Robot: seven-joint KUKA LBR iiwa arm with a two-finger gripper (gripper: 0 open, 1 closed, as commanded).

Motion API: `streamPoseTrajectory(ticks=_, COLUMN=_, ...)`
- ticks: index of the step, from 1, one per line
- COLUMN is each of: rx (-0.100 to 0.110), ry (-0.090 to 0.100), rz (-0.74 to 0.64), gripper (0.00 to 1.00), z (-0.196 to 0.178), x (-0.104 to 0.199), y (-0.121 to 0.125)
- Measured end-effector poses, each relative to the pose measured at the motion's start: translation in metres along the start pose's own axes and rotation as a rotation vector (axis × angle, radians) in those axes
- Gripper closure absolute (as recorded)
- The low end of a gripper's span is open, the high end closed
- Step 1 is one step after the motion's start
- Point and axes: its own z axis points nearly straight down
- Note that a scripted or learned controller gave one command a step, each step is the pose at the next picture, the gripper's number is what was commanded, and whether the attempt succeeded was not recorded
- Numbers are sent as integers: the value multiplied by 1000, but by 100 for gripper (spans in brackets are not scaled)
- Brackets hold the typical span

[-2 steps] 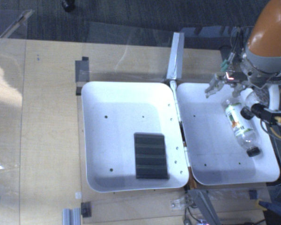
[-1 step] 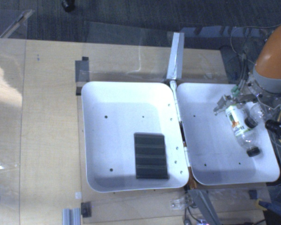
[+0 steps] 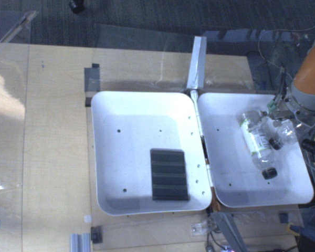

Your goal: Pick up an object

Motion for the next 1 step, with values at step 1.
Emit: streamPoseTrajectory(ticks=1, rx=-13, ry=-4, rz=-139, gripper=0, z=38, x=2, y=-11)
